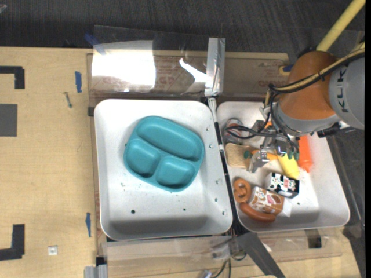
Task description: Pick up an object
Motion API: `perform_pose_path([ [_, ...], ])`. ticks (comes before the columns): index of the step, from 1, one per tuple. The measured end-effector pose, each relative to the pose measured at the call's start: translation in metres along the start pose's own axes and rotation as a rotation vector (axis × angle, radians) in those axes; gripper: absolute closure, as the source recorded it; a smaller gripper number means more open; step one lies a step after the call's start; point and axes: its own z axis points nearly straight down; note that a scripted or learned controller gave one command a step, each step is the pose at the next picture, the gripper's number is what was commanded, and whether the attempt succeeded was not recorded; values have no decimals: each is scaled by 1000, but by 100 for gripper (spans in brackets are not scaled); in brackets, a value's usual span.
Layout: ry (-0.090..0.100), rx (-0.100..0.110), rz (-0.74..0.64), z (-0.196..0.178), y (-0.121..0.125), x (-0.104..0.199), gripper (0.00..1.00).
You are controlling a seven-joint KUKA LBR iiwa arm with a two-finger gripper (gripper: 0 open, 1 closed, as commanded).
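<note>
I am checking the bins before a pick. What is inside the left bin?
The left bin holds one teal divided tray with three compartments. Nothing visible lies in them. Whatever is under the tray is covered and cannot be seen.

Teal divided tray (164,152) lying flat, tilted, mid left bin. In the right bin, a jumble: tan block (235,154) by the left wall, yellow piece (288,165) beside an orange stick (305,154), black-and-white card (283,184), brown patterned dish (264,203) near the front.
</note>
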Motion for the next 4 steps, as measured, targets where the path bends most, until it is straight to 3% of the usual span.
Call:
perform_pose_path([
  [1, 3, 2, -33, -192, -35, -50, 100],
  [2, 24, -3, -91, -61, 5, -16, 100],
  [3, 5, 0, -255, -153, -38, -70, 100],
  [4, 10, -2, -257, -150, -36, -69, 0],
])
